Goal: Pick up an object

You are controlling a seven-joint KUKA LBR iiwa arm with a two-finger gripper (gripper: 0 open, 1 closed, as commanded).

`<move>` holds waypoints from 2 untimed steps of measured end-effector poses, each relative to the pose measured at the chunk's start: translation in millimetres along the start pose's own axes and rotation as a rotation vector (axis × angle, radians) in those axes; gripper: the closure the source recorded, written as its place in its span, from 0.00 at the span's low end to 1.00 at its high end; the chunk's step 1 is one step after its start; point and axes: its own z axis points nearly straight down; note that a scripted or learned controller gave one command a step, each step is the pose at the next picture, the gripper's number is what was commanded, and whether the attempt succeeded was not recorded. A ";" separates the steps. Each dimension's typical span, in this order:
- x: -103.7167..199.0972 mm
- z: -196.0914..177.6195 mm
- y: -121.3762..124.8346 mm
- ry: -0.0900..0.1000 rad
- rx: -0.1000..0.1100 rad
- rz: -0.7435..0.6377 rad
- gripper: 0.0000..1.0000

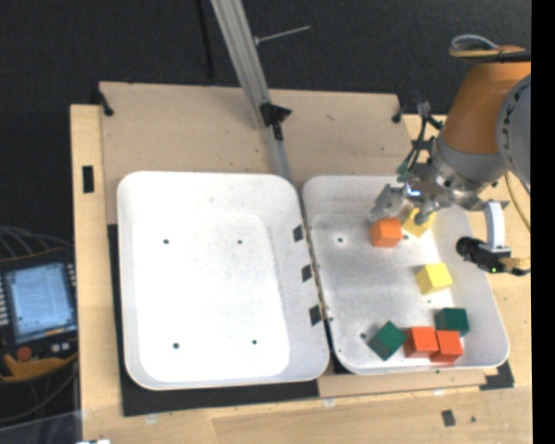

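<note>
My pincer (402,213) is down over the far part of the right bin (351,340), with my grey arm and its orange band (476,109) reaching in from the right. Right at my fingertips sits an orange cube (386,233), and it looks to be touching them on its upper side, but I cannot tell from here whether my pincer is open, closed, or has any grip on that cube; the tips blur together with something pale yellow (416,227) just beside the cube on the right, too small and hidden to name. Further toward the near side, alone in the middle of the bin's right half, there's a yellow cube (433,277), well apart from the orange one. Along the near edge a cluster: a green block (385,340) tilted on the left, two orange blocks (422,340) and (449,344) just beside it and touching each other, and a dark green cube (452,320) sitting just behind them. The left bin (148,248) lies alongside, its rim meeting the right bin's down the middle. Both rest on the tan surface (351,118), where a slanted metal pole (245,54) rises at the far side. Off to the left, a handheld screen (32,308) glows beside the surface.
</note>
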 end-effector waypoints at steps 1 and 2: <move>-1.3 54.9 9.2 0.000 -0.002 0.000 0.00; -2.1 40.1 11.1 0.000 -0.010 0.002 1.00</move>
